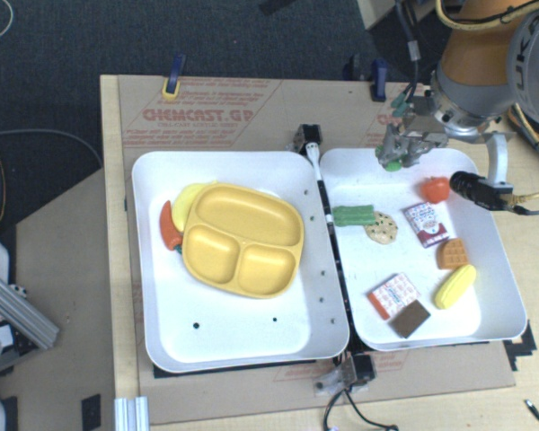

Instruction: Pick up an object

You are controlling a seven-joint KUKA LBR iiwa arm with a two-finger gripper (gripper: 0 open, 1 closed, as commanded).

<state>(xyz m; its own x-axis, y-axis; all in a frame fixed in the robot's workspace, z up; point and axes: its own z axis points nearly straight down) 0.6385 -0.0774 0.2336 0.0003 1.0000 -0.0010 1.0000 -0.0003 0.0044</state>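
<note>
Clutching what looks like a small green object [393, 161], my gripper [397, 157] hangs over the far left corner of the right bin [512, 303]; the green bit sits right at my fingertips, though it is too small for me to name or to be sure the fingers are truly clamped on it. I judge I am at the lifting stage, with the piece just above the bin floor. Next I should rise straight up and see that it comes along. Nearer in the same bin lie a green block [353, 215], a cookie [381, 230], an orange-red piece [436, 189], two small packets [426, 223] and a yellow banana-like toy [455, 286]. In the left bin [162, 330] rests a yellow divided plate [242, 240].
</note>
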